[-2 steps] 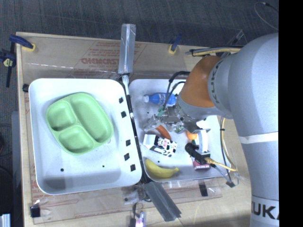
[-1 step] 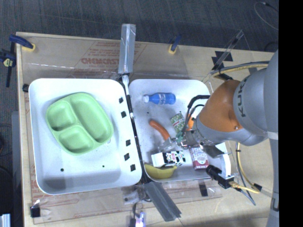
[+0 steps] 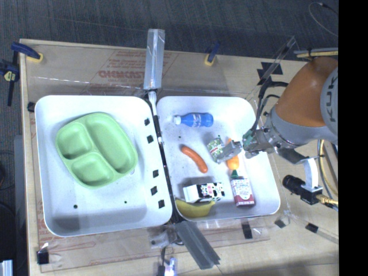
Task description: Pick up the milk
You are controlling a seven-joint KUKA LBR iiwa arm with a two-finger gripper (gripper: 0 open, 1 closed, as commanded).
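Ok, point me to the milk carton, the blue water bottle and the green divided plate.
milk carton (image 3: 204,191), camera view, on its black-and-white printed side.
blue water bottle (image 3: 195,119), camera view, on the middle of its blue body.
green divided plate (image 3: 130,146), camera view, on its right rim.

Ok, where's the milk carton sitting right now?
The milk carton lies on its side near the front edge of the right bin, resting against the banana, with the red box to its right.

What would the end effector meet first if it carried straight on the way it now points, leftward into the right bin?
Probably the small green packet right at the end effector tip; beyond it lies the orange sausage. Height above the packet is unclear from this slanted view.
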